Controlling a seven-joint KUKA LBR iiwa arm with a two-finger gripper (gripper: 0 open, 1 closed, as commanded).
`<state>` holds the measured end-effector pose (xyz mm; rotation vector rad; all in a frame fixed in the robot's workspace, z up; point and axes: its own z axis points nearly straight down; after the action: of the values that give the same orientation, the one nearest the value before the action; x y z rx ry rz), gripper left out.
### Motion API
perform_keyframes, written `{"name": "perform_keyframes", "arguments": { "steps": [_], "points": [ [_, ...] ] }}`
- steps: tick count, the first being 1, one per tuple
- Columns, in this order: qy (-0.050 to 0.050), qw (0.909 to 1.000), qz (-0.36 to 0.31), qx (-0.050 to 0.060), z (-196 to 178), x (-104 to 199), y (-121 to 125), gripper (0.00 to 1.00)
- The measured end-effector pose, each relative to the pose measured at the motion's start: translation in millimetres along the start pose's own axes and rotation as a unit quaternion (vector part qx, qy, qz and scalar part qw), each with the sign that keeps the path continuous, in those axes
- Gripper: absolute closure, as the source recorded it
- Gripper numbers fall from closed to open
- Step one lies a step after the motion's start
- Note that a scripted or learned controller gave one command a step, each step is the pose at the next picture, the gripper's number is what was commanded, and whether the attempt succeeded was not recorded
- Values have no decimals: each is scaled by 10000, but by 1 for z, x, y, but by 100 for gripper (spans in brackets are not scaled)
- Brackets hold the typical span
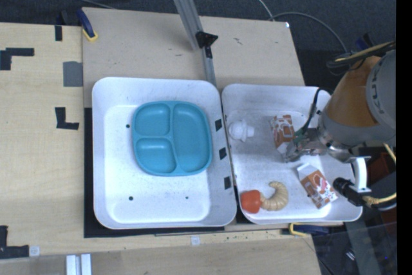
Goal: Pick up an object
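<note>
your end effector (295, 150) sits low in the right bin (257, 94), just beside the small packet (282, 128) at its 11 o'clock; can't tell its state. second packet (316, 185) at 5 o'clock, croissant (277, 196) touching tomato (250, 201) at 7, white cup (239, 131) at 9. blue plate (172, 138) in left bin (103, 138).

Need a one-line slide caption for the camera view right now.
Gripper low in the right bin beside a small snack packet; blue divided plate in the left bin.
</note>
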<state>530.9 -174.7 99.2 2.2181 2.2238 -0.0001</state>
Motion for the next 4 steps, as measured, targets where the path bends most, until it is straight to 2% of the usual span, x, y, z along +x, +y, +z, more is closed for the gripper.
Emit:
{"name": "perform_keyframes", "arguments": {
  "steps": [3, 4],
  "points": [
    [-4, 10000, 3, -16, -130, -3, 15, 100],
    [7, 10000, -10, 9, -132, 39, 8, 100]
  ]
}}
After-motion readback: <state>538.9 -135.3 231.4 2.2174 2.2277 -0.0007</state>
